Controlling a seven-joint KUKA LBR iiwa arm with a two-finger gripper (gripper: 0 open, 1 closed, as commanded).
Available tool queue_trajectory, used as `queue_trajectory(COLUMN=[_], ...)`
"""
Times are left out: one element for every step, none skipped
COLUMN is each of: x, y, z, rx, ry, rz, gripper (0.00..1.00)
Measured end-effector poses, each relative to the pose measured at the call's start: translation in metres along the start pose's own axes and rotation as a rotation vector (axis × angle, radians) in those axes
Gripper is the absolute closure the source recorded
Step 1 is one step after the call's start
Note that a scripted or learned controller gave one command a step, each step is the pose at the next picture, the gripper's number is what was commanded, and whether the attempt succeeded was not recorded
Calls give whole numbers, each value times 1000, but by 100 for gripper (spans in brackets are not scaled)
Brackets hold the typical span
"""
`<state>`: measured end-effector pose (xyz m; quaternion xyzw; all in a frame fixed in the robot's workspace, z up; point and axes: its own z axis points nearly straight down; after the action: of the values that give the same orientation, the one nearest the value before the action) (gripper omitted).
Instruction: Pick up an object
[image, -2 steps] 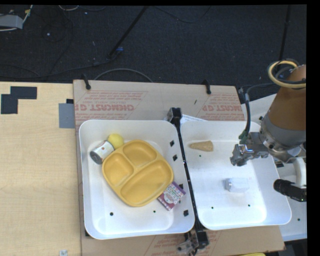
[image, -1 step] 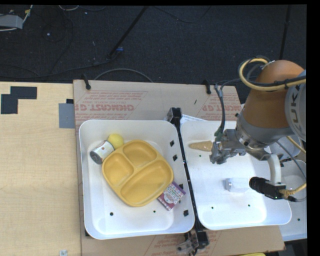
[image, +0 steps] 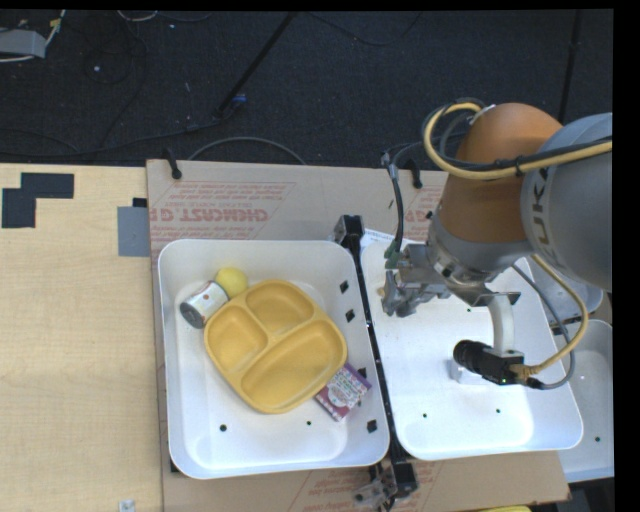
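In the left bin (image: 190, 440) a yellow divided plate (image: 275, 345) lies near the middle. A small silver can (image: 203, 304) rests on its side at the plate's upper left, touching a yellow ball (image: 232, 281). A purple packet (image: 343, 391) pokes out from under the plate's lower right edge. My gripper (image: 400, 298) hangs low over the upper left corner of the right bin (image: 470, 440), close to the divider between the bins. I see nothing in its grasp.
The grey arm with its orange band (image: 495, 180) covers the upper part of the right bin. A brown cardboard sheet (image: 250, 205) lies behind the bins. Pale wooden bench top (image: 70, 350) stretches to the left.
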<state>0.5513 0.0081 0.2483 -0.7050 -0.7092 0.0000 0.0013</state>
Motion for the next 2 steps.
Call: queue_trajectory(x=[43, 86], y=[8, 24], z=[13, 16], rx=[2, 1], ry=[-2, -2], rz=[2, 2], gripper=[100, 100])
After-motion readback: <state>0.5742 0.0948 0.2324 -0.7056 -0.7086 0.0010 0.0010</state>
